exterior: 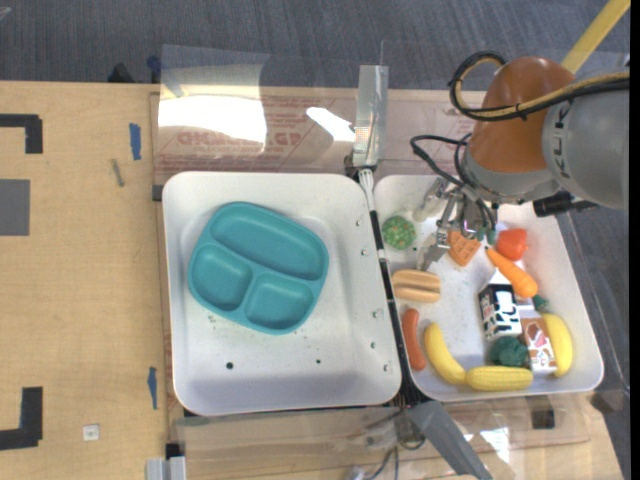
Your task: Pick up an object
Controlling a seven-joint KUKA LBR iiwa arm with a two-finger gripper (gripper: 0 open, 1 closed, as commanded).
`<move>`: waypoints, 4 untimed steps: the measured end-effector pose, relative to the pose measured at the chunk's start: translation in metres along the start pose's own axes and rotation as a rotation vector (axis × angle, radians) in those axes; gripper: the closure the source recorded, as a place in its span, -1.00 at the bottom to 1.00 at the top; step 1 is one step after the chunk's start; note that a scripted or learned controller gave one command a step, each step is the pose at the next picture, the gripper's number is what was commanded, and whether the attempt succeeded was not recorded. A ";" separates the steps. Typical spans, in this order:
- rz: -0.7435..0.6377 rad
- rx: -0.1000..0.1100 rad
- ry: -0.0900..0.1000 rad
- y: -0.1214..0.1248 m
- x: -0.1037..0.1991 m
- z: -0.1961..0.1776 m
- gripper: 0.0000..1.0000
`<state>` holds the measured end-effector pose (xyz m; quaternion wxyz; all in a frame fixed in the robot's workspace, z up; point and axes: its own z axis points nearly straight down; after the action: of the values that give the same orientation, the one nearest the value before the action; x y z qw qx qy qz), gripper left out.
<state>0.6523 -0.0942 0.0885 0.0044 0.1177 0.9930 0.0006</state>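
Observation:
My gripper (434, 228) hangs over the upper left part of the right bin (585, 313), below the orange wrist band. Its fingers (439, 248) look spread open, and nothing sits between them. A small orange wedge (463, 248) lies just to their right, close to one finger. A green ball (398, 232) rests on the bin floor to the gripper's left. Just below the gripper lies a hot dog bun (416, 286).
The right bin also holds a carrot (514, 270), a red piece (512, 240), a black-and-white box (498, 310), a red sausage (413, 338) and three yellow bananas (445, 356). A teal divided plate (260, 266) lies in the left bin (190, 368). A clear divider (370, 118) stands behind the bins.

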 end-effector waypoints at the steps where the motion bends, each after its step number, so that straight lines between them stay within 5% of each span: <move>1: -0.240 0.002 0.002 -0.066 0.000 0.000 -1.00; 3: -0.053 0.000 -0.004 -0.115 0.120 -0.002 -1.00; 4: -0.261 0.002 -0.009 -0.074 0.110 -0.002 -1.00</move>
<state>0.5276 -0.1407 0.0898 0.0089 -0.0122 0.9999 -0.0017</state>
